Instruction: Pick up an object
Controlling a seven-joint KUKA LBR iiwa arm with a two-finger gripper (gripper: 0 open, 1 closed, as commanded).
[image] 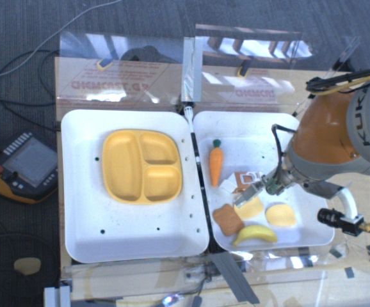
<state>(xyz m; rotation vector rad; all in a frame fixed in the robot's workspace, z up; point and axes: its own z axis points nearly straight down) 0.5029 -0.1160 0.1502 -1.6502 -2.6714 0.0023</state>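
Gripper [249,196] above crowded right bin [255,123]

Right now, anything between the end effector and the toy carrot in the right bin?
Nothing visible. The end effector sits low in the right bin, over the pale yellow piece. The carrot lies apart to its upper left near the divider, with bare bin floor between them. The brown piece and banana lie nearer the front edge.

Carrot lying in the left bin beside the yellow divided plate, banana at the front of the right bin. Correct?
Not quite. The camera view shows the carrot in the right bin, near its left wall. The yellow divided plate sits alone in the left bin. The banana is as stated.
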